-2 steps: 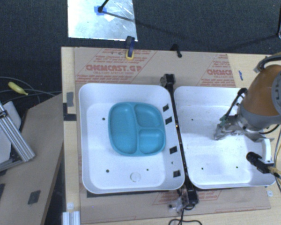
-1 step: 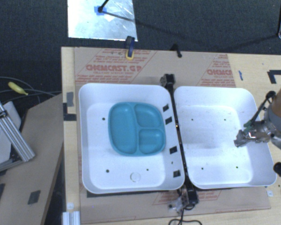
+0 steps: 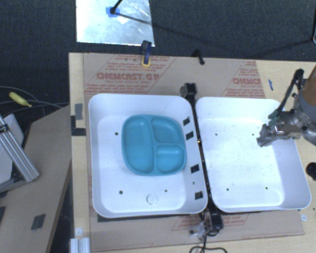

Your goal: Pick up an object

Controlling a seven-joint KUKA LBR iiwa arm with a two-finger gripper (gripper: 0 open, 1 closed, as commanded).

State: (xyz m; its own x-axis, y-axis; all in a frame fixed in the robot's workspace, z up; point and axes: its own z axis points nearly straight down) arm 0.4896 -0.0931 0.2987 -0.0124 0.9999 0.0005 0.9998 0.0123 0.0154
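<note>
Our end effector [image 3: 264, 136] hovers over the right bin [image 3: 242, 194]; we cannot tell its grip. We see 1 blue divided plate [image 3: 152, 144] in the left bin [image 3: 108, 194].

Blue three-compartment plate [image 3: 152, 144], flat and upright, mid-floor of the left bin [image 3: 102, 191].

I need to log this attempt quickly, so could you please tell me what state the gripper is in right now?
Gripper: cannot be told; it sits over the right bin, apart from the blue divided plate in the left bin.
</note>
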